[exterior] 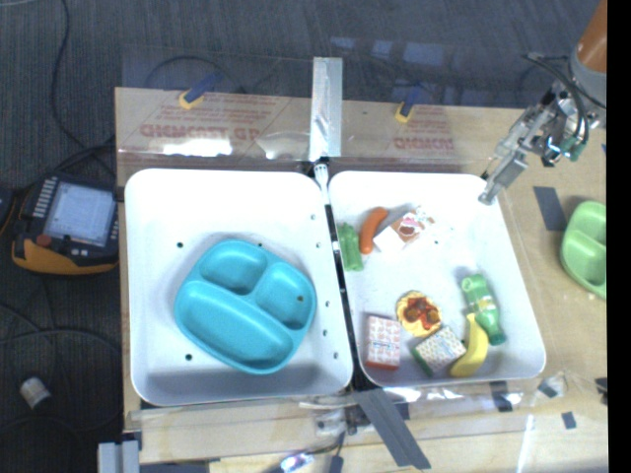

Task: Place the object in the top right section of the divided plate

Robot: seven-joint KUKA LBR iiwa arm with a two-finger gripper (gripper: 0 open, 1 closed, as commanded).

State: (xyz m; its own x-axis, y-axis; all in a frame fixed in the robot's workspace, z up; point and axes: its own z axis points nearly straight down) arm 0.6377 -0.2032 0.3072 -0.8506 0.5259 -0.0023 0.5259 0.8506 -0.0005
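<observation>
Right bin (513,264): banana (474,348), perhaps toy foods; left: plate (245,304).

Two bins (148,294), one divided plate (246,304)

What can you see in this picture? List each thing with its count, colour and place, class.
Bins: 2, white, side by side on the bench.
Divided plate: 1, blue, left bin.
Toy foods: several, mixed colours, right bin, among them an orange sausage, a yellow banana and a green bottle.
Handheld screen: 1, orange and black, floor left of the bench.
Green object: 1, bench, right of the bins.
Gripper: 1, grey, above the right bin's far right corner.
</observation>
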